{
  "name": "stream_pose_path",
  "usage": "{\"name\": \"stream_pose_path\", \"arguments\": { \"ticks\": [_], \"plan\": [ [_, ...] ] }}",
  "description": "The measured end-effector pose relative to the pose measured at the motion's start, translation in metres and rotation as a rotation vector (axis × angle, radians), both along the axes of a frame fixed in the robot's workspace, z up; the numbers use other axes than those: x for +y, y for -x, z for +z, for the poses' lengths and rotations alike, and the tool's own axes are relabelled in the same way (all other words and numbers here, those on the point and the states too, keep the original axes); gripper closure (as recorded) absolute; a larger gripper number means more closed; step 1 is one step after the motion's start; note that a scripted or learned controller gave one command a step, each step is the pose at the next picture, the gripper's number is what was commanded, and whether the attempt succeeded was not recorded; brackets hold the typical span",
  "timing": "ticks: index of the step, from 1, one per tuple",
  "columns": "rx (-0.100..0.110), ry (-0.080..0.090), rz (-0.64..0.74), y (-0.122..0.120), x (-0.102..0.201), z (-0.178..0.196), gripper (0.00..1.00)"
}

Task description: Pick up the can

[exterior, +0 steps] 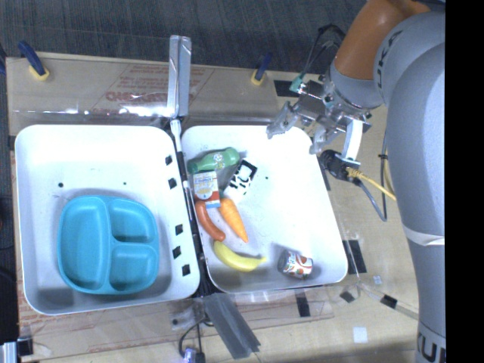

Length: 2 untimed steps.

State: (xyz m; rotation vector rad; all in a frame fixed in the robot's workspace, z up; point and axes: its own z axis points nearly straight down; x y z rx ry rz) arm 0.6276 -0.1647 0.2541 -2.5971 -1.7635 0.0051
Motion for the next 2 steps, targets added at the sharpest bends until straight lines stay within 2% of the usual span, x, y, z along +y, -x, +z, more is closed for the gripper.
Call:
{"name": "stream_pose_path", "arguments": {
  "ticks": [1,2],
  "plan": [
    [0.002,-0.002,0.12,0.091,-0.022,-0.106,0.0],
    [0.001,-0.003,0.208,0.132,-0.022,-0.165,0.0]
  ]
}}
